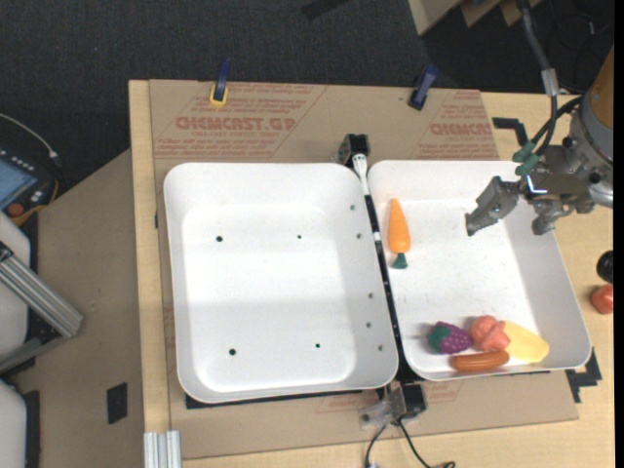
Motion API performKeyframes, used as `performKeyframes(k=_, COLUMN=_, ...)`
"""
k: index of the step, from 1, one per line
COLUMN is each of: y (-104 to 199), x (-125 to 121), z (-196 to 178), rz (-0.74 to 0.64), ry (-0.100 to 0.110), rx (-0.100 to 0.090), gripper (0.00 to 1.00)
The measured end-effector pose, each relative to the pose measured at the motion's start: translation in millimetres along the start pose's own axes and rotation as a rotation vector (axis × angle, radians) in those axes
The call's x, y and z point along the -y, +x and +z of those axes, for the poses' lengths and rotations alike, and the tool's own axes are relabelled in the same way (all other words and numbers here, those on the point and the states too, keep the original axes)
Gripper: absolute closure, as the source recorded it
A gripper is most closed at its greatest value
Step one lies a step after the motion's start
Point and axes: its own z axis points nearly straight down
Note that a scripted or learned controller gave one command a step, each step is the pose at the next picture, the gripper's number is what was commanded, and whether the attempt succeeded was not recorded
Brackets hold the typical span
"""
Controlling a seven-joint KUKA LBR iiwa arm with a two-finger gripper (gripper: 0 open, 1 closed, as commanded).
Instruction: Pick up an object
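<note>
My gripper point(514, 214) hangs over the upper right part of the right bin point(458, 291), its two grey fingers spread open with nothing between them. An orange toy carrot with a green tip point(398, 226) lies near the right bin's left wall, well to the left of the gripper. In the bin's lower right corner sits a cluster: purple grapes point(449, 337), a pinkish-orange piece point(490, 331), a yellow piece point(527, 343) and a red sausage point(479, 361).
The left bin point(273, 281) adjoins the right one along a black-clipped seam. Both rest on a brown cardboard sheet point(292, 115) held by blue clamps. A small orange object point(602, 299) lies outside the right bin at the far right.
</note>
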Motion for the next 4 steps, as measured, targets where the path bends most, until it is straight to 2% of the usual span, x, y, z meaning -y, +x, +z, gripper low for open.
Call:
performKeyframes(k=1, y=39.8, x=0.7, z=-155.4, rz=-0.009, ry=-0.038, rx=-0.001, gripper=0.0)
performKeyframes(k=2, y=4.3, x=0.1, z=2.3, rz=0.001, ry=0.0, rx=0.0, gripper=0.0)
performKeyframes(k=3, y=42.0, x=-0.2, z=-108.0, rz=-0.008, ry=-0.031, rx=0.0, gripper=0.0)
performKeyframes(k=4, y=107.0, x=1.3, z=-148.9, rz=-0.012, ry=-0.025, rx=-0.002, gripper=0.0)
